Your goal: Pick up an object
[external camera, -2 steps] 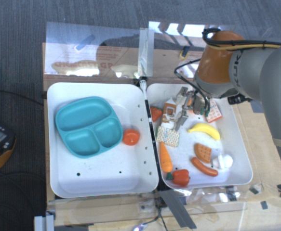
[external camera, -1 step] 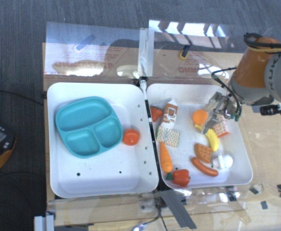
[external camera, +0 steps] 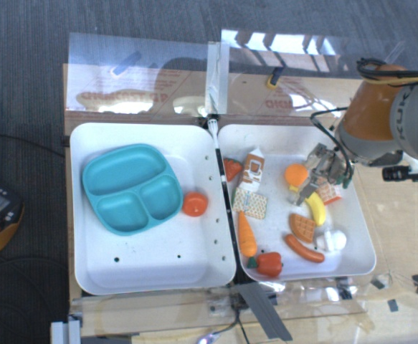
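My gripper [external camera: 317, 179] is low over the right bin [external camera: 359, 260], near its right wall. It hangs just right of an orange ball [external camera: 296, 175] and just above a yellow banana [external camera: 316, 208]. A red-and-white item [external camera: 331, 193] lies partly under the gripper. Nothing is visibly held. Below these lie a waffle [external camera: 302, 227], a sausage [external camera: 303, 249] and a white object [external camera: 333, 241].
The right bin also holds a small carton [external camera: 252, 169], a red piece [external camera: 232, 169], a cracker [external camera: 251, 204], a carrot [external camera: 247, 236] and a red pepper [external camera: 268, 264]. In the left bin [external camera: 144, 271] sit a blue divided plate [external camera: 131, 187] and an orange ball [external camera: 194, 204].
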You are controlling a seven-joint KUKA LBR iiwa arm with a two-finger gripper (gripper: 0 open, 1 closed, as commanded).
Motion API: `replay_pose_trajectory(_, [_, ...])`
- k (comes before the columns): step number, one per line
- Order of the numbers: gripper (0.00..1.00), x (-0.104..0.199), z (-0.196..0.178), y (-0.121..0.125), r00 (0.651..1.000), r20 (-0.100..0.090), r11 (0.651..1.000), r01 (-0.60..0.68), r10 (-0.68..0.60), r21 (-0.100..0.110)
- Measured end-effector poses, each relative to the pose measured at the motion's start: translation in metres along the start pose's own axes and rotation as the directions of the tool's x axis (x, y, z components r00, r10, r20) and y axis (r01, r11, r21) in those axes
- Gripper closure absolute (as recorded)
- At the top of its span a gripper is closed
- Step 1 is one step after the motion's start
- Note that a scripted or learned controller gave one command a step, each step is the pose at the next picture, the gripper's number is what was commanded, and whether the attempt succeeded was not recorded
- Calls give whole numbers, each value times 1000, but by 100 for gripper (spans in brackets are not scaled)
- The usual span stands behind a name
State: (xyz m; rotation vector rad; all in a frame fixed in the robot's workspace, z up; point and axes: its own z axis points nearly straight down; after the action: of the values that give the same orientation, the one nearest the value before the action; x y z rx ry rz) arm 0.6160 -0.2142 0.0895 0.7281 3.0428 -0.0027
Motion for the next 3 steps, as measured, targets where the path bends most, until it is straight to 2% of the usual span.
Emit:
replay_pose_trajectory(1, [0, 34, -1, 14, 1000, -1, 1000, -23, 23, -1])
replay_pose_trajectory(2, [100, 32, -13, 15, 1000, 7, 1000, -21, 21, -1])
replay_pose_trajectory(3, [100, 120, -5, 46, 914, 7, 914, 407, -407, 0])
